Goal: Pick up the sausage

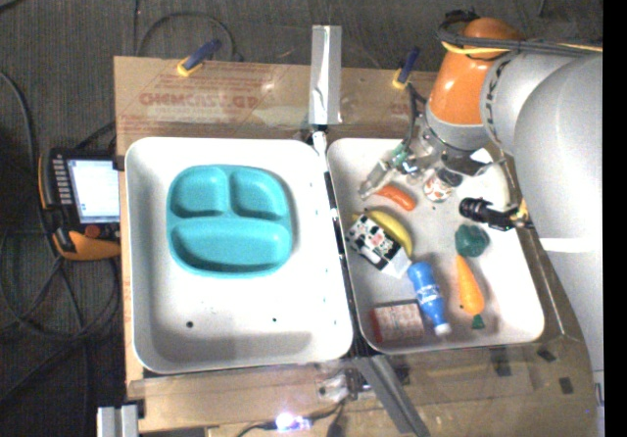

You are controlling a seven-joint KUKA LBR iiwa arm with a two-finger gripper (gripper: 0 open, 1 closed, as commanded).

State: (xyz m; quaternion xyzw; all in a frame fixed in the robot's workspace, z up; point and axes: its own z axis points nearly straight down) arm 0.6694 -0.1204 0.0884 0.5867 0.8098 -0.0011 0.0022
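The jaws (392,169) sit low in the right bin (534,327), upper-left part, just above the sausage (398,197); can't tell if released or clenched, and nothing visibly held. Sausage = small orange-red piece lying on bin floor directly below the jaws, w/ a banana (392,226) and a black-and-white carton (373,241) just under it, then a blue bottle (428,294), carrot (469,288), green item (471,240) and reddish box (396,320) further out in the same bin. Left bin (235,317) on the desk holds a teal divided tray (231,216), well apart from the arm.
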